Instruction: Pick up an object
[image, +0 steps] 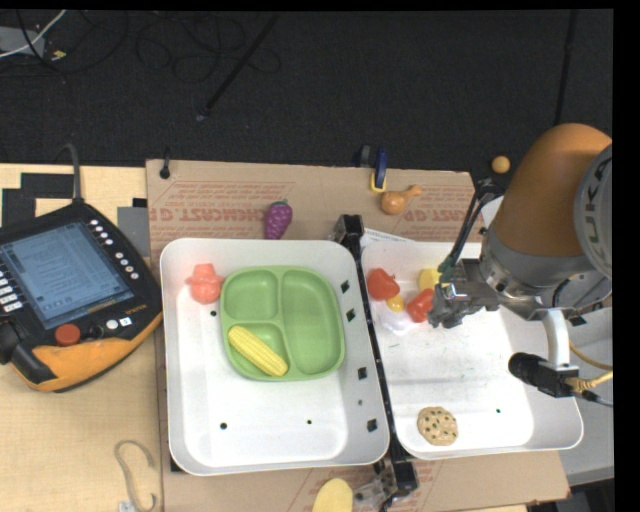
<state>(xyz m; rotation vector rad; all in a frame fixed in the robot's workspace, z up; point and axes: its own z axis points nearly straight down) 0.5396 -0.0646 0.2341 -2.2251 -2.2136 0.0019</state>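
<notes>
The gripper (443, 308) sits low in the right bin (520, 425), just beside a red toy (421, 304) among a small cluster; whether the jaws are apart cannot be told; a clean pick calls for centring on one piece.

the end effector (446, 308) hides part of a red toy (420, 304); a yellow object (333, 496) is cut off below.

The tabletop (60, 440) carried a cardboard sheet (320, 200) (printed lettering upside down) under two white bins (200, 440), a control pendant (70, 290) at left, and a yellow toy (333, 494) at the near edge.
</notes>
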